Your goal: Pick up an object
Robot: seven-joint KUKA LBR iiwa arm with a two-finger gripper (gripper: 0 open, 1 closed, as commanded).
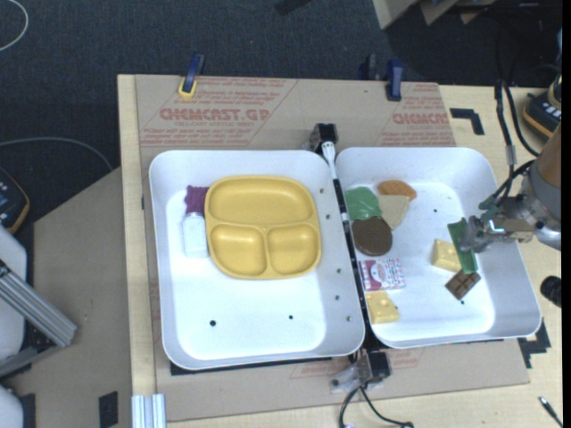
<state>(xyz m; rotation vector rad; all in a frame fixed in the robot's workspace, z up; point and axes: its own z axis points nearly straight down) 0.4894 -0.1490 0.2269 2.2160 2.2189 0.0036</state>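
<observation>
The glossy yellow plastic tray with three compartments [262, 225] is lying well left of the gripper [474, 235]. The jaws are pinching a flat green piece [461, 242]. Beside them are sitting a pale yellow wedge [445, 255] and a brown ridged bar [462, 283].

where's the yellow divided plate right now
The yellow three-compartment plastic plate lies in the left white bin, in its upper half. A small white bottle and a magenta item sit against its left edge.
</observation>
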